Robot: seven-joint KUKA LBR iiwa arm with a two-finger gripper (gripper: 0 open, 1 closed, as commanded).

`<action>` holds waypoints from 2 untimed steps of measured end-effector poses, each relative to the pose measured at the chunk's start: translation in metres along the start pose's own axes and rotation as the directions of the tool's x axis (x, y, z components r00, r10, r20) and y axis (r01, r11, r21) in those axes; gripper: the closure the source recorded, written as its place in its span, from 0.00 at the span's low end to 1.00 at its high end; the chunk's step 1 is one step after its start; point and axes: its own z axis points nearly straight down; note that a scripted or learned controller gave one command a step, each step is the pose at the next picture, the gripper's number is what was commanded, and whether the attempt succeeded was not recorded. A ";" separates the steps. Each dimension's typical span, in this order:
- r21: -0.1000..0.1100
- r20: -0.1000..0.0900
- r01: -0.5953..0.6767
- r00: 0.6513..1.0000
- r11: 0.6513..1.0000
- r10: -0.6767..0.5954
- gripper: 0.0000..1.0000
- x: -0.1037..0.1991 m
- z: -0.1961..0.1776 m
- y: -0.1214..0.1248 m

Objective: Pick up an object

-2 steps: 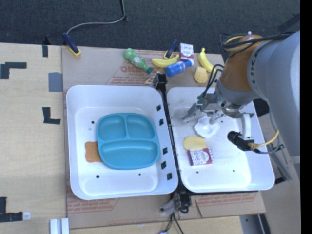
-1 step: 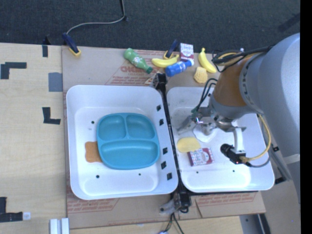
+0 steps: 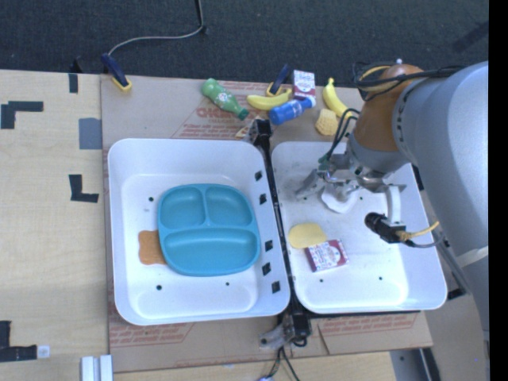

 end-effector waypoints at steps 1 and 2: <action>-0.004 0.002 0.001 1.000 1.000 -0.001 1.00 0.000 -0.011 0.001; 0.006 -0.002 0.000 1.000 1.000 0.000 1.00 0.041 -0.098 -0.037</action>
